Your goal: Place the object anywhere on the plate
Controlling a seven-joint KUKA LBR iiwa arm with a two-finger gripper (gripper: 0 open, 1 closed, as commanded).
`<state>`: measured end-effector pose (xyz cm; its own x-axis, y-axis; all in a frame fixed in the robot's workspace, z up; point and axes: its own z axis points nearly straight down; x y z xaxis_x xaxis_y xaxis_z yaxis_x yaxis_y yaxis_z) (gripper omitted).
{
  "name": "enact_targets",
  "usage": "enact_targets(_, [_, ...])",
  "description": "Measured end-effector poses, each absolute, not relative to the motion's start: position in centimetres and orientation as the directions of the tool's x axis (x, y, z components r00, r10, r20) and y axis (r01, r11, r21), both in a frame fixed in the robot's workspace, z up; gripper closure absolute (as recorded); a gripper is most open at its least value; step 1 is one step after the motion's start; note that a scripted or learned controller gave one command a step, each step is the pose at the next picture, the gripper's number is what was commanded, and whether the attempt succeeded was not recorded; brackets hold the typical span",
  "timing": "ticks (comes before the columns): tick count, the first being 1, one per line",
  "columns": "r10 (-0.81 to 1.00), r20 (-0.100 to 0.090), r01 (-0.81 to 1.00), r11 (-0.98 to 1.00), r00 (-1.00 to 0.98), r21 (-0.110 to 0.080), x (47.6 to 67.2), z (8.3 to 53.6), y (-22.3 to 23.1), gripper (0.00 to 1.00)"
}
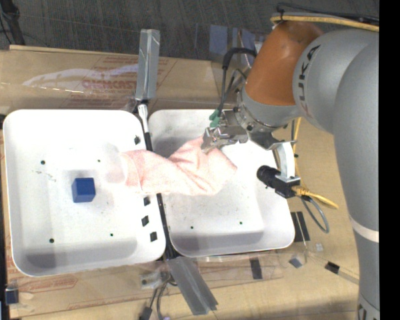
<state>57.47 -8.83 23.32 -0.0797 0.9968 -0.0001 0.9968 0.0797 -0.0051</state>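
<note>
A pink cloth point(180, 169) lies stretched across the divider between the two white bins, its left end in the left bin point(27, 132) and its right end in the right bin point(253, 225). My gripper point(212, 139) is over the right bin, at the cloth's upper right corner. That corner rises in a peak to the fingertips, which are shut on it. A small blue cube point(84, 189) sits on the left bin's floor, apart from the cloth. A faint pale, translucent shape point(113, 169) lies at the cloth's left end; I cannot tell what it is.
A grey metal bar point(147, 65) stands behind the divider. The arm's grey and orange bulk point(307, 65) hangs over the right bin's back right. A black fitting with a yellow cable point(283, 182) is at the right bin's right rim. Cardboard lies under both bins.
</note>
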Motion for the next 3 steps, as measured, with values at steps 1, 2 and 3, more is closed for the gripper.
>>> enact_targets(1, [0.884, 0.001, 0.884, 0.468, -0.468, -0.004, 59.0, 22.5, -4.3, 1.00])
enact_targets(2, [0.627, -0.001, 0.627, 0.779, -0.779, -0.001, 59.6, 23.4, 0.8, 1.00])
enact_targets(3, [0.270, -0.003, 0.270, 0.963, -0.963, 0.000, 61.4, 23.1, 4.9, 1.00])
